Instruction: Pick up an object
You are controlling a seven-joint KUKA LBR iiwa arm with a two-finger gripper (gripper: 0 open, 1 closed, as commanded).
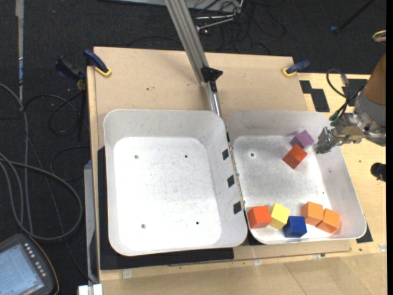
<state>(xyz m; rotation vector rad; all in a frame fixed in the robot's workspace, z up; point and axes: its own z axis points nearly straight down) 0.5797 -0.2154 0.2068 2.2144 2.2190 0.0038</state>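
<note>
Nearest candidate: a purple cube (302, 139) is sitting in the upper right part of the right bin (270, 155), just beside an orange-red cube (295, 157) that is lying below and to its left; the two look to be touching or nearly so.
Other candidates: five more blocks are clustering along the bin's near wall, namely a red-orange cube (260, 216), a yellow cube (280, 214), a blue cube (296, 226) and two orange cubes (314, 212) (330, 220).
End effector: the end effector (325, 141) is hanging at the bin's right rim, just to the right of the purple cube and apart from it; whether its tips are apart or together I cannot tell, since they are too small and blurred here.
Arm: the grey arm (374, 103) is reaching in from the right edge.
Progress: nothing is sitting in the grasp, so I judge that the pick is not yet done; closing on a cube and lifting it are both remaining.
Left bin: the left bin (123, 183) is lying alongside on the surface (153, 85).
Rod: a metal rod (187, 32) is slanting down from the top toward the seam between the bins.
</note>
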